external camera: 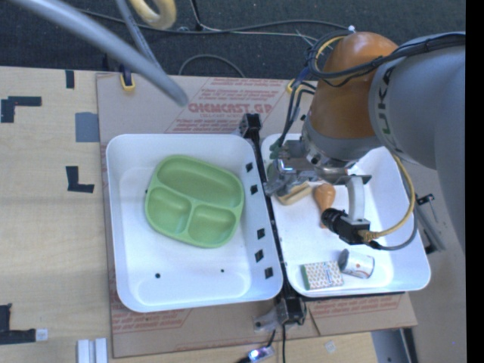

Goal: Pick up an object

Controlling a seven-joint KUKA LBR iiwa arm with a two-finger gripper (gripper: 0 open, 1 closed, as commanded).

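Beneath the hand [291,178], tan stick [293,195] lies slantwise.

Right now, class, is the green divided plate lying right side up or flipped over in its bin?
Right side up. The green plate lies flat in the left bin, with its three hollow sections facing upward.

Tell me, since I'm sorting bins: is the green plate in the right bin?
No, the green plate lies in the left bin.
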